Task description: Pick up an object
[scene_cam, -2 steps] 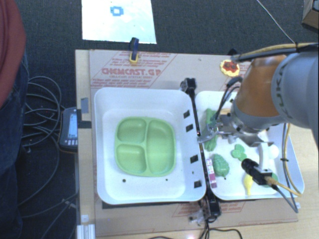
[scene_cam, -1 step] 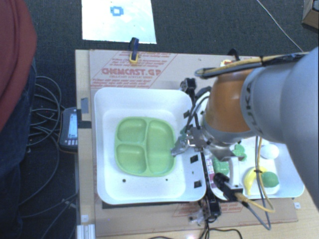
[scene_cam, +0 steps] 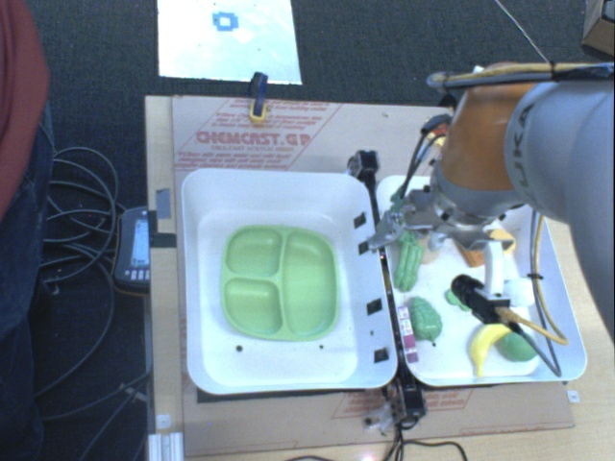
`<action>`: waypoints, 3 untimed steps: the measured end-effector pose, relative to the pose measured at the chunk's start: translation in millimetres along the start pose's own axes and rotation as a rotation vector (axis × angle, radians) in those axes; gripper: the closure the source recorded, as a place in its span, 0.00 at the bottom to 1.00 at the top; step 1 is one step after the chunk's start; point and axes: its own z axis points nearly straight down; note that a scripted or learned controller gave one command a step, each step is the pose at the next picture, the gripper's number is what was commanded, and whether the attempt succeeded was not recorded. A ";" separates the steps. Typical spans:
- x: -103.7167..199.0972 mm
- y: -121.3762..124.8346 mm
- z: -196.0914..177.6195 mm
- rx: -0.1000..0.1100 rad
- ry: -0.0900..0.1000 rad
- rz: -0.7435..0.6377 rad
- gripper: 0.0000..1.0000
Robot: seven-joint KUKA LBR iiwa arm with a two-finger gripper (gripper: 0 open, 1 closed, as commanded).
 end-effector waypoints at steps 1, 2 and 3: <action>93.1 6.3 23.5 0.007 0.006 -0.014 0.00; 136.0 -8.5 53.0 0.011 0.004 -0.011 0.00; 133.1 -7.3 51.4 0.008 0.003 -0.007 0.00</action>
